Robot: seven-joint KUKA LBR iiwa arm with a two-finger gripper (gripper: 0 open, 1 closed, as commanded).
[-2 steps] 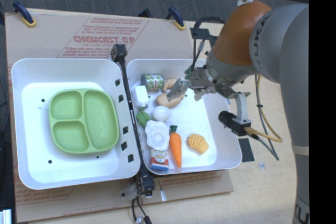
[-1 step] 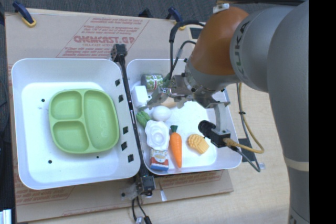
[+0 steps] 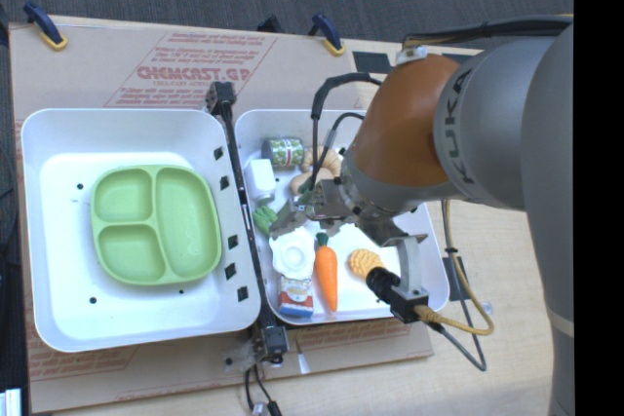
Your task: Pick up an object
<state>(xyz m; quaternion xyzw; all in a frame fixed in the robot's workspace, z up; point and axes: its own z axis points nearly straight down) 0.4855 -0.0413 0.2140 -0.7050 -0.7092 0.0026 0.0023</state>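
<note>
Reaching from right | arm (image 3: 458,132) bent over right bin (image 3: 429,292); gripper (image 3: 297,214) low

Single fixed cam above the bench, angled down at a slant, mid-range. Both white bins (image 3: 39,209) sit in frame side by side, carpet floor along the top. Arm (image 3: 487,132) enters from frame right, bulking over the right bin.

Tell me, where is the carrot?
The carrot lies in the right bin, near its front edge, between a small white carton on its left and a yellow waffle-like toy on its right.
</note>
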